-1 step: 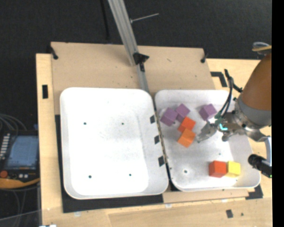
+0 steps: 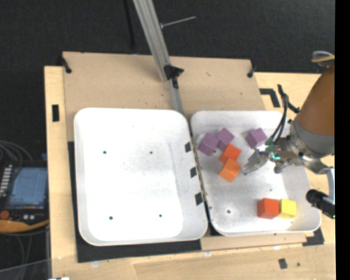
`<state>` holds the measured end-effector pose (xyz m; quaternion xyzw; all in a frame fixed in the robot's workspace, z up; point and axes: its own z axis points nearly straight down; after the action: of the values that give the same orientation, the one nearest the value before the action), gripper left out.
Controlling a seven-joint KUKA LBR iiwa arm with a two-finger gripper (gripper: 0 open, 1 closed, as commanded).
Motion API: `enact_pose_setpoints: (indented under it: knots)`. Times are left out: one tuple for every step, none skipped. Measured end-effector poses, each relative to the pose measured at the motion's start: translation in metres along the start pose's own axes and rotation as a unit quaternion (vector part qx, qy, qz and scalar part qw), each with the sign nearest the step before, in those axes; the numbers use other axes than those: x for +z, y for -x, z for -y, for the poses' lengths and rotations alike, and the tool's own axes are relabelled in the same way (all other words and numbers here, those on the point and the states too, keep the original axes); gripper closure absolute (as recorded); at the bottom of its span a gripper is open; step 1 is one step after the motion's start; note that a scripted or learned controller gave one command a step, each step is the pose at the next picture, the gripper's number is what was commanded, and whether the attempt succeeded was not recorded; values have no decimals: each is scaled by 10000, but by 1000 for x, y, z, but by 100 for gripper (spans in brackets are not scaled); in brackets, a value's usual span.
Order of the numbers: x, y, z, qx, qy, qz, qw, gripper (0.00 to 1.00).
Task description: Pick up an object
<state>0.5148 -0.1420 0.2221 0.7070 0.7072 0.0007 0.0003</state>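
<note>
While the arm (image 2: pixel 318 112) is reaching over the right bin (image 2: pixel 245 223), its jaws' state cannot be told.
Jaws are hovering just right of two orange blocks (image 2: pixel 230 161), holding nothing visible.

1. The table (image 2: pixel 134 80) looks like matt, pale wood board.
2. The two bins (image 2: pixel 134 174) look like smooth white plastic.
3. The blocks (image 2: pixel 228 161) beside the fingers (image 2: pixel 254 162) look matt.
</note>
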Motion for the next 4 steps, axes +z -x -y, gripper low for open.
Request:
enact_pose_setpoints:
  knots:
    - [43, 2, 5, 7, -24, 7, 10000, 0]
    - [102, 11, 5, 9, -32, 6, 10000, 0]
    - [124, 13, 4, 11, 3, 17, 10000, 0]
    - [113, 14, 3, 45, 25, 10, 10000, 100]
